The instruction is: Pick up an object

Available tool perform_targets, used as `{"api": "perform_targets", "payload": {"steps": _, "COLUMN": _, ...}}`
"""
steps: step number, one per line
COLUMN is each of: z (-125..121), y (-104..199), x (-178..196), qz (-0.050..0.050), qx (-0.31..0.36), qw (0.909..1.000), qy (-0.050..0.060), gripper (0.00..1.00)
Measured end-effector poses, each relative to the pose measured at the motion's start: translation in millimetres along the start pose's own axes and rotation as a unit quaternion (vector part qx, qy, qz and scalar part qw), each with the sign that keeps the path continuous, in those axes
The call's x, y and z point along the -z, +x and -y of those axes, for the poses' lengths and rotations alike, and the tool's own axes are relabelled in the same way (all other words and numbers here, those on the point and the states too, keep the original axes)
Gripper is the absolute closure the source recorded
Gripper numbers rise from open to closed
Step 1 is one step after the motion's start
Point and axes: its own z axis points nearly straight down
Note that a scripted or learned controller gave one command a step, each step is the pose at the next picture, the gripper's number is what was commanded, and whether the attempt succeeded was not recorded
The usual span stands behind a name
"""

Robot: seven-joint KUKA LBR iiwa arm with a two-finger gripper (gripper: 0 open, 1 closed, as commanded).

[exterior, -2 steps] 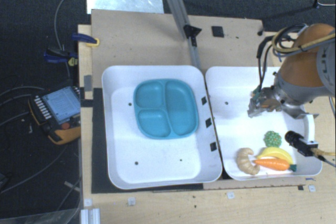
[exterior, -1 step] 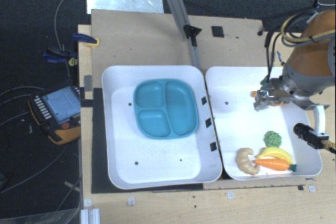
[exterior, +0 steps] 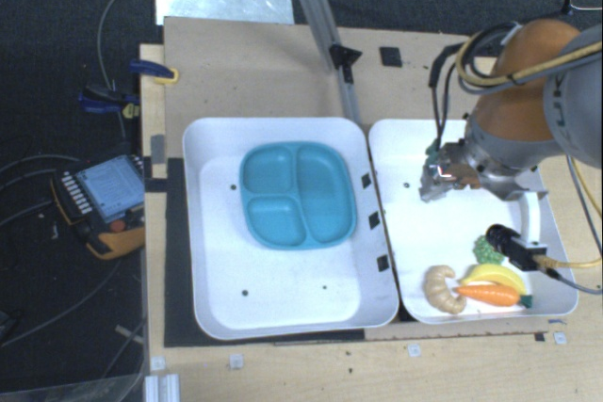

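Note:
In the right bin point(exterior: 405, 231), several toy foods lie bunched at the near right corner: a tan peanut-shaped piece point(exterior: 443, 288), an orange carrot point(exterior: 491, 295), a yellow banana point(exterior: 497, 276) and a green leafy piece point(exterior: 486, 250). My gripper point(exterior: 436, 184) hangs over the middle of the right bin, up and to the left of that group, apart from it. Nothing shows between its fingers.
The left bin point(exterior: 212, 278) holds a blue divided plate point(exterior: 297, 195) in its far half. A grey pole point(exterior: 316, 5) slants down to the bins' far edge. Clamps and a handheld device point(exterior: 102, 198) lie left of the bench.

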Motion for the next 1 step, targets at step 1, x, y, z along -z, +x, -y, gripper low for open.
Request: {"api": "perform_targets", "payload": {"steps": 1, "z": 4.1, "y": 48.6, "x": 12.4, "qz": 0.000, "qx": 0.000, "qw": 1.0000, "qy": -0.001, "gripper": 1.00}}
